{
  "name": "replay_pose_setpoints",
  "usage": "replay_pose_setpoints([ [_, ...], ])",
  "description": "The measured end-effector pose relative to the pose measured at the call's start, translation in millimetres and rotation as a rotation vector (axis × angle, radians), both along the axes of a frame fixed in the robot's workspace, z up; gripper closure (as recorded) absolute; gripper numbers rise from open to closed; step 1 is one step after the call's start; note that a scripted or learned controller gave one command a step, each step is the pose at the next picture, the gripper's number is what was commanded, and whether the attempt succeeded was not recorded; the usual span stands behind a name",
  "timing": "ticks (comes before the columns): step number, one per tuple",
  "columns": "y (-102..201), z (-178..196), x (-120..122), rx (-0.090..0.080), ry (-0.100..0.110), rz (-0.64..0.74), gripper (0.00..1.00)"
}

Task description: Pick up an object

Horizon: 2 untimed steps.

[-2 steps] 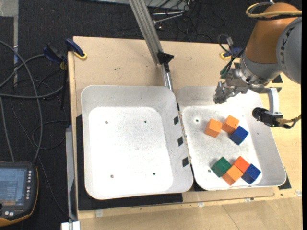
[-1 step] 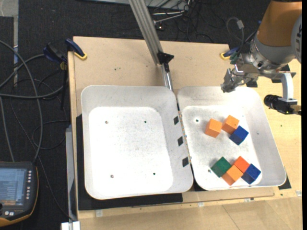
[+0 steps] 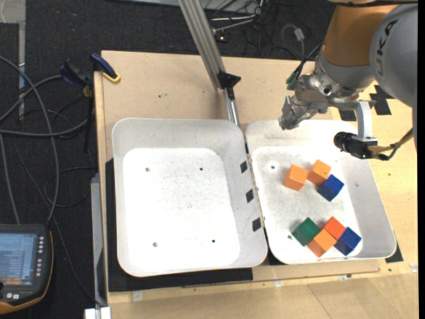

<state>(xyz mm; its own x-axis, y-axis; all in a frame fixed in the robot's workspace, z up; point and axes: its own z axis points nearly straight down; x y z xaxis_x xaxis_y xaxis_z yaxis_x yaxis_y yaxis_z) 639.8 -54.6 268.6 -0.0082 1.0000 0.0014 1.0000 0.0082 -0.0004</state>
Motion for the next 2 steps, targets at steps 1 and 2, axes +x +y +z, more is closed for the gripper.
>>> replay_pose_setpoints([
  [1, 53.6, 3.5, -1.9, 0.0, 0.0, 0.001, 1.0],
  [2, 109.9, -15.5, -8.8, 0.0, 0.002, 0.0, 1.0],
])
